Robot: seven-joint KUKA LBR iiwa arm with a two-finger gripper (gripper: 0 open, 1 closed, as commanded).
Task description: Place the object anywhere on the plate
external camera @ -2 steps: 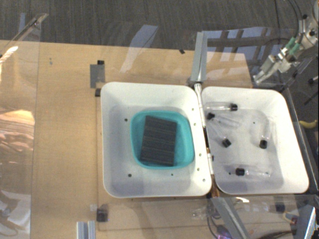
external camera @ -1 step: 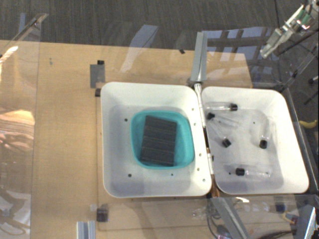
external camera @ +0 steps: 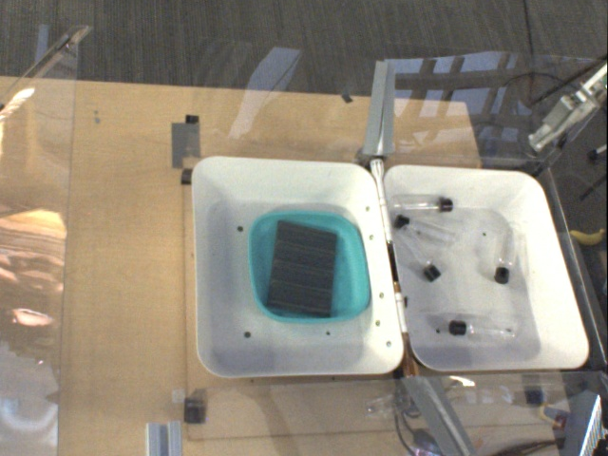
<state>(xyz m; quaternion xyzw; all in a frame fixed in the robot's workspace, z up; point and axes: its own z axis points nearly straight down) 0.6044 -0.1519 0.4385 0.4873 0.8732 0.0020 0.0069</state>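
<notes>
While the gripper (external camera: 567, 112) hangs beyond the far right corner of the right bin (external camera: 556, 255), outside both bins, we cannot tell whether it is open or closed, and we see nothing in it. We find the dark ribbed block (external camera: 302, 269) lying flat on the teal plate (external camera: 355, 274), inside its rim, at the middle of the left bin (external camera: 217, 283). Several clear tubes with black caps (external camera: 426, 203) lie scattered over the right bin's floor.

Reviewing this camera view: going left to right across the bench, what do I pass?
Bare wooden bench → left white bin → teal plate with the dark ridged block on it → right white bin holding clear black-capped tubes.
</notes>
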